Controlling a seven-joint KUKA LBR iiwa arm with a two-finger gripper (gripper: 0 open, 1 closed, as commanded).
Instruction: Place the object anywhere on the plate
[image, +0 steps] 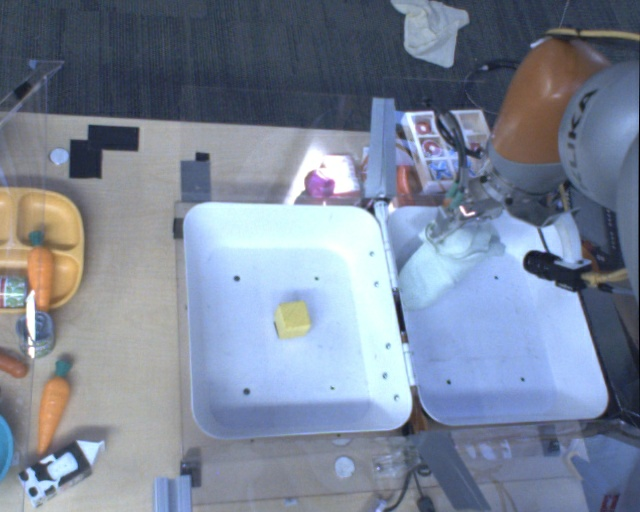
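Table (120, 330) – two white bins side by side | Arm (560, 100) – reaches in over the right bin (520, 340) | Plate (432, 275) – pale, at that bin's upper left, under the tool (462, 215); tool's grip state cannot be told | Yellow block (293, 320) – mid left bin (250, 300), well apart from plate

My object is a small yellow block (293, 320), roughly cube-shaped with soft edges, like a bit of sponge or a cheese cube. It lies flat near the middle of the left white bin (230, 400), well apart from every wall. My plate (425, 278) is pale, whitish and hard to make out against the right white bin (520, 400); it rests in that bin's upper left corner, beside the divider between bins.
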